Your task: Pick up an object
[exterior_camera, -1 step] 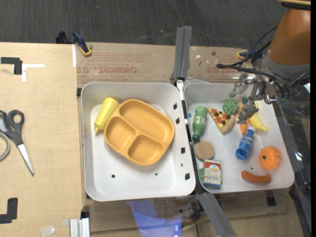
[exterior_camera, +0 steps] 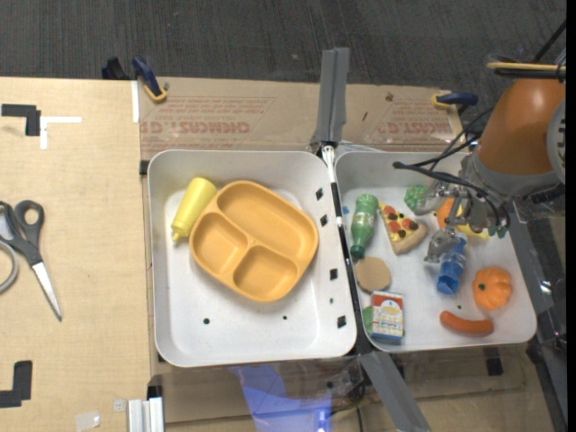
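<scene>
My gripper [exterior_camera: 457, 220] hangs low over the back right part of the right bin [exterior_camera: 517, 331], under the arm's orange band [exterior_camera: 526, 124]. Directly below it lie a blue bottle [exterior_camera: 451, 270] and a yellow-orange piece [exterior_camera: 472, 230] that it partly hides. Close by are a green lump [exterior_camera: 416, 196], a toy pizza slice [exterior_camera: 402, 228], a green bottle [exterior_camera: 363, 223], a brown disc [exterior_camera: 373, 274], a small carton [exterior_camera: 388, 318], an orange pumpkin [exterior_camera: 492, 288] and a sausage [exterior_camera: 466, 323]. Nothing is visibly held.
The left bin [exterior_camera: 180, 331] holds a yellow divided plate [exterior_camera: 256, 241] and a yellow bottle [exterior_camera: 192, 207]. Scissors [exterior_camera: 31, 250] lie on the wooden bench at the far left. A grey bar [exterior_camera: 331, 97] and cardboard [exterior_camera: 234, 120] stand behind the bins.
</scene>
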You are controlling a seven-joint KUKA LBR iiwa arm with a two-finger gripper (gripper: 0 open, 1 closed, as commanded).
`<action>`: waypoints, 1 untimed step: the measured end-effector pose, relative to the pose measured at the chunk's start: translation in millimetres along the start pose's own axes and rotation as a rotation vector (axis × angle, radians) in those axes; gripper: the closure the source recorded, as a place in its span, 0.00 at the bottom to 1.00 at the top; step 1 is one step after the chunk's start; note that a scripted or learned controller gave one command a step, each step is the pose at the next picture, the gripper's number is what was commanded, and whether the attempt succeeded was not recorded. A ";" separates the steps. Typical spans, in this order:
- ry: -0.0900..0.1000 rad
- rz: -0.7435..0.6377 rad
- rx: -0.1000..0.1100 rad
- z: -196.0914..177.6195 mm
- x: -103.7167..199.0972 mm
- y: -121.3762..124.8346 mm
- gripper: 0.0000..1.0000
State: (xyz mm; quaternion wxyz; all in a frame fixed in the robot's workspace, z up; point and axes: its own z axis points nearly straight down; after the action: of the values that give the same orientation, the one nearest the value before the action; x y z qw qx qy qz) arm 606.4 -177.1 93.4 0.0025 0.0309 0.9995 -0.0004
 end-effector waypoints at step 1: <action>-0.006 -0.005 0.002 -10.9 -2.0 1.2 1.00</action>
State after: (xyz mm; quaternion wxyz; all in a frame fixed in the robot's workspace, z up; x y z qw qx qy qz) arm 608.4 -176.1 104.3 0.0053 0.0285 0.9996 -0.0013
